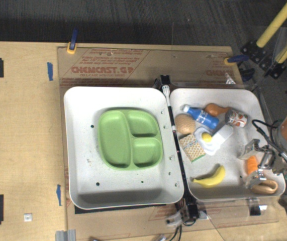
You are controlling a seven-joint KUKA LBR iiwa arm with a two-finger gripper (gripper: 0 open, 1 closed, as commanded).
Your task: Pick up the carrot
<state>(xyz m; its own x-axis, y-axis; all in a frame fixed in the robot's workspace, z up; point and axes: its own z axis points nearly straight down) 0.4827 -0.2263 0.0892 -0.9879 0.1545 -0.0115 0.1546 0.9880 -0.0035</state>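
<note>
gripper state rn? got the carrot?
End effector: at the carrot in the right bin's right edge; open/closed and any hold cannot be told.

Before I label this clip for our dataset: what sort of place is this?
Probably a robot lab test bench, not a kitchen. Two white bins are clamped to a taped board, one holding a green tray, the other toy food such as a banana and carrot, with the gripper over it.

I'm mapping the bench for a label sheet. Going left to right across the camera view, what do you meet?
Green divided plate in the left bin → cracker packet → banana → carrot in the right bin → gripper.
</note>
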